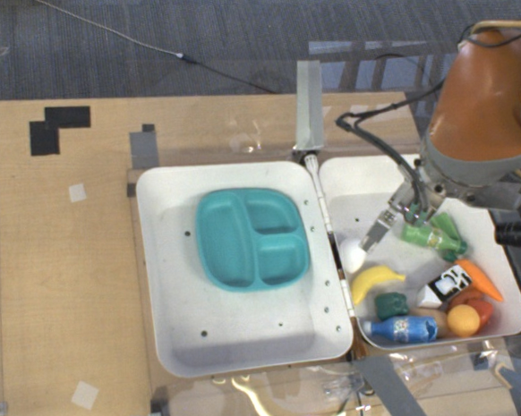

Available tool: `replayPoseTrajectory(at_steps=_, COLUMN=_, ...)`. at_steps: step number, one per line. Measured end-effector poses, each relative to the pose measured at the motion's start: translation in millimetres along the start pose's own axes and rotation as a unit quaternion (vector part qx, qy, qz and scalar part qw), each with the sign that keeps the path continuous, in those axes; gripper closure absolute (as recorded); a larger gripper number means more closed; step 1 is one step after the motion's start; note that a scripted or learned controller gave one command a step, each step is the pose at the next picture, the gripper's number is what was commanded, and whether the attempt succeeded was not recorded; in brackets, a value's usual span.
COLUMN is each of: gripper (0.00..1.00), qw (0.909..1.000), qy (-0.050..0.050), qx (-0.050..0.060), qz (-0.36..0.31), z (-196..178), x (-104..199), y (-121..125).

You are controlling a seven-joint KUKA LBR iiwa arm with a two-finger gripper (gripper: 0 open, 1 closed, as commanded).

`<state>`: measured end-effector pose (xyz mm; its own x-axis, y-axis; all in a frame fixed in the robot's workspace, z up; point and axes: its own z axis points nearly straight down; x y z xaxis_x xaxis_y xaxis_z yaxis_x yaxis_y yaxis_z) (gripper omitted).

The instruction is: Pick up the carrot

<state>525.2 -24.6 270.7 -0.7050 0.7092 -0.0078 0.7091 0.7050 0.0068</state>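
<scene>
The orange carrot point(480, 280) lies in the right bin point(353, 191) near its right wall, pointing toward the lower right. It lies beside a black-and-white block point(450, 282) and above an orange ball point(464, 319). My gripper point(398, 226) hangs open over the middle of the right bin, up and to the left of the carrot and apart from it. One grey finger point(376, 231) slants toward the lower left. A green vegetable point(433, 234) lies right under the gripper's other side. Nothing is held between the fingers.
A teal divided plate point(249, 238) rests in the left bin point(177, 344). The right bin also holds a yellow banana point(377, 281), a dark green piece point(392, 304), a blue bottle point(403, 329) and a white object point(352, 258). The arm's orange band point(481, 95) looms over the bin's far right.
</scene>
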Motion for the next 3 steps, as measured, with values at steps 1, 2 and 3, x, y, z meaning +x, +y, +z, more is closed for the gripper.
replayPoseTrajectory(at_steps=1, gripper=0.00, qw=0.9840, qy=0.002, qx=0.001, qz=0.178, z=-4.8, x=42.6, y=-1.7)
replayPoseTrajectory(at_steps=2, gripper=0.00, qw=0.9840, qy=0.002, qx=0.002, qz=0.178, z=-4.7, x=42.1, y=-2.3)
replayPoseTrajectory(at_steps=3, gripper=0.00, qw=0.9840, qy=0.002, qx=0.002, qz=0.178, z=-4.7, x=42.1, y=-2.3)
